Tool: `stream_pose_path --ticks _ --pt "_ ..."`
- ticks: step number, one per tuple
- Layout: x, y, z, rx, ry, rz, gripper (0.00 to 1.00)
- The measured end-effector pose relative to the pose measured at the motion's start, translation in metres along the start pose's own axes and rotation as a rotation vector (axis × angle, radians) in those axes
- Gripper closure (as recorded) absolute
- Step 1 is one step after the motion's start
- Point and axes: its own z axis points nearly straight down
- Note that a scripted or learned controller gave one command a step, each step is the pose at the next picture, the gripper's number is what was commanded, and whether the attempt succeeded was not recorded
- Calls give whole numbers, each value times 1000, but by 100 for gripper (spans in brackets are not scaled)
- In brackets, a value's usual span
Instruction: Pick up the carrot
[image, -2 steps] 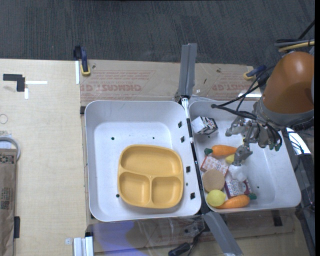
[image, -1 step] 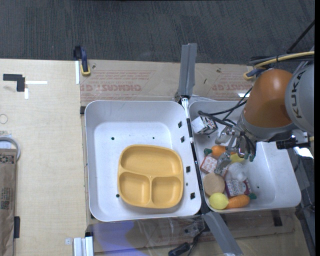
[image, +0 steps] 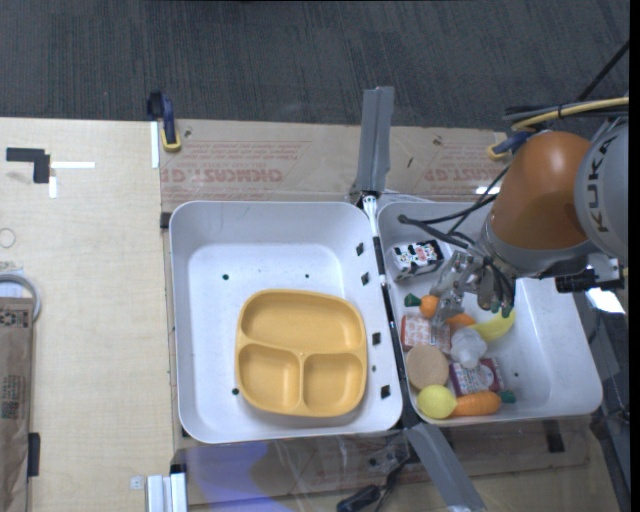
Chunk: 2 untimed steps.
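The carrot (image: 476, 404), orange with a green stub at its right end, lies flat at the front of the right bin (image: 560, 370), beside a yellow lemon (image: 437, 401). My gripper (image: 471, 293) hangs low over the middle of that bin, behind the carrot and well apart from it. Under the gripper lie a small orange piece (image: 430, 305) and another orange bit (image: 461, 321), partly hidden by it. Nothing can be seen held in the gripper.
The right bin also holds a black-and-white carton (image: 417, 257), a yellow fruit (image: 496, 326), a pink packet (image: 417, 330), a tan disc (image: 428, 367) and a red packet (image: 474, 378). The left bin (image: 200, 300) holds a yellow divided plate (image: 302, 352).
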Motion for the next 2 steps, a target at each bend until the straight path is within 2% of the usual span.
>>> stream_pose_path --ticks 1,2 --pt "-1 0 -9 0 -2 -1 100" --pt "-48 74 -85 0 9 40 100"
